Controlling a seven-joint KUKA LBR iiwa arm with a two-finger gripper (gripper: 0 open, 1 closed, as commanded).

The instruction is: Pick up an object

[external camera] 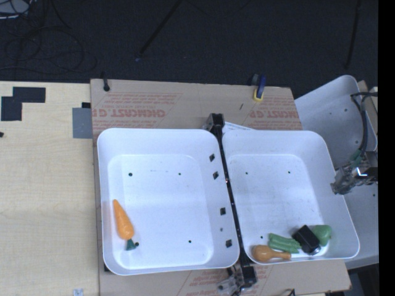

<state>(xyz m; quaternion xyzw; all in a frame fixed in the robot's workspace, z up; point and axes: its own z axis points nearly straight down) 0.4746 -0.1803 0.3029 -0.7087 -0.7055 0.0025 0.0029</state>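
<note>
An orange toy carrot [122,220] with a green stub lies near the front left corner of the left bin [154,142]. In the front right corner of the right bin [278,142] a green pod-shaped piece [284,243], a black block [306,238], a lighter green piece [322,232] and a yellow-orange pear-shaped piece [269,253] huddle together, touching. My gripper [347,180] shows as a small metallic shape just outside the right bin's right rim, well behind that cluster, with nothing seen in it.
A pale grey arm link [333,106] fills the space right of the bins. A black clamp strip [223,190] runs between the two bins. A blue and yellow clip [258,87] sits on the cardboard's far edge.
</note>
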